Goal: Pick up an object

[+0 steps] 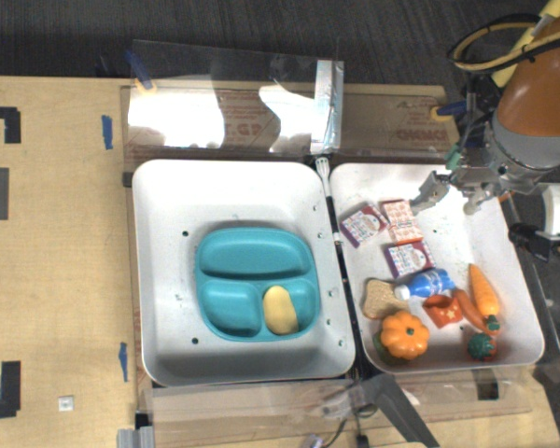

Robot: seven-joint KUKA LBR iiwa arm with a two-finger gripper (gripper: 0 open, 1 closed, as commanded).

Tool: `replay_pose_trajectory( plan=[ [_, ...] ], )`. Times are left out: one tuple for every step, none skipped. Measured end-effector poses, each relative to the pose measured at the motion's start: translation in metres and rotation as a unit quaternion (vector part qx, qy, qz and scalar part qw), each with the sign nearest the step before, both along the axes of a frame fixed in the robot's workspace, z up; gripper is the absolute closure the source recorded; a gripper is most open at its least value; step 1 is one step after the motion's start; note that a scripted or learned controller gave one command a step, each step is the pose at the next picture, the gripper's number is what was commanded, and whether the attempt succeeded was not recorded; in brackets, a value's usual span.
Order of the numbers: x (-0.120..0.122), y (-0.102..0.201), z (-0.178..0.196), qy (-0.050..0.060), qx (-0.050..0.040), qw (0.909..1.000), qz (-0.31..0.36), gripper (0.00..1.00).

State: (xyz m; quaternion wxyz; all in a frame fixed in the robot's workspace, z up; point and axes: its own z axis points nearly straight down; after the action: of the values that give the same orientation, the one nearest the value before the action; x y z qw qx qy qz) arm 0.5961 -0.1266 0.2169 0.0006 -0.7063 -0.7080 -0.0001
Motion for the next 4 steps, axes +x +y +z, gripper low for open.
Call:
replay_pose_trajectory(
  plan=[
    [-0.019,-0.024,-0.115,-0.009,-0.0018,0.9999,-0.005,0.0],
    [-0.065,0.015,-0.123,-0.012,-0.0016,0.9999,-0.001,0.0],
    [-0.063,0.015,-0.112,-0.015,-0.0018,0.9999,-0.001,1.0],
    [-0.041,-0.009,-0.124,-0.009,-0.0033,0.9983,0.057,1.0]
  ],
)
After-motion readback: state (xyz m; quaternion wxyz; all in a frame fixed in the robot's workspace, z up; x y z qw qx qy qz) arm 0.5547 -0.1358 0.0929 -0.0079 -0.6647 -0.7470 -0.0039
